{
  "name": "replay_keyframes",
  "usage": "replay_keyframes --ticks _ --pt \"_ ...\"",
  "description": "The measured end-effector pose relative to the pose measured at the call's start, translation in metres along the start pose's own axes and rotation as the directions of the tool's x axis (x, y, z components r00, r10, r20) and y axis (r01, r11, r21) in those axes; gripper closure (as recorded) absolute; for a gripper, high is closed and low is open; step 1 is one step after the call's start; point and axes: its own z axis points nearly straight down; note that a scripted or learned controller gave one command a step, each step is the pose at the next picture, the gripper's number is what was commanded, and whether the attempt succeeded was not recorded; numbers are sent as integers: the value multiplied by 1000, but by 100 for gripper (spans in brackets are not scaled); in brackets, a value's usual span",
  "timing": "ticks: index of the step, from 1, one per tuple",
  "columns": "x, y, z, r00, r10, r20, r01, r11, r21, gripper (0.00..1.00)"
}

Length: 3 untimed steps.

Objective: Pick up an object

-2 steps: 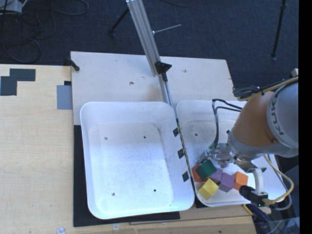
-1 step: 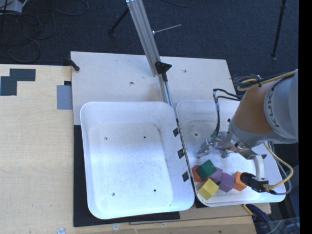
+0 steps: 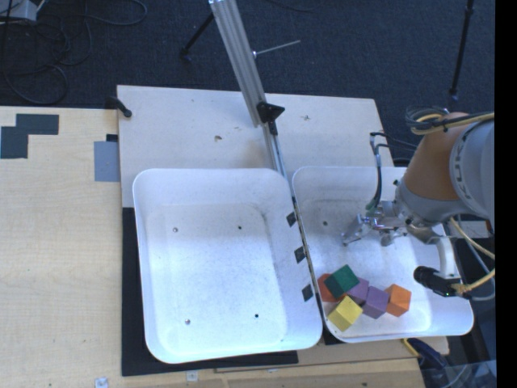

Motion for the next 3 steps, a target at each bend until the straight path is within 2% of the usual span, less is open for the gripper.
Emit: replay_keyframes --ticks 1,2,3 --pt "62 31 -90 1000 -9 -3 9 1000 -6 0" --pt "62 58 -151 1000 -5 -1 5 1000 -5 0" --pt "62 -23 -38 1000 -1 -4 1 1000 16 0"
